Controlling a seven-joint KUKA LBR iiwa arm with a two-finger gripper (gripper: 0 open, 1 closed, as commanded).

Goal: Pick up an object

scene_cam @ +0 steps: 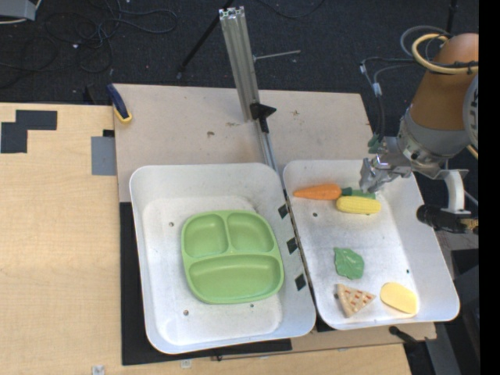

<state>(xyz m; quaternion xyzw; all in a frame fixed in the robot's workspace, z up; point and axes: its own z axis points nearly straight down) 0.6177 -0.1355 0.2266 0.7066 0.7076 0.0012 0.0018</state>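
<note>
In the right bin (391,233) lie an orange carrot (316,192) and a yellow corn cob (358,205) near the far wall. Closer to the front are a green leafy piece (349,262), a pizza slice (354,299) and a yellow lemon-shaped piece (399,298). My gripper (373,180) hangs just above and to the right of the corn cob, at the bin's far end. Nothing shows between its fingers.
The left bin (152,201) holds a green divided plate (231,256). An upright aluminium post (241,61) stands behind the bins. Cables run on the dark floor beyond the bench. A wooden surface lies to the left.
</note>
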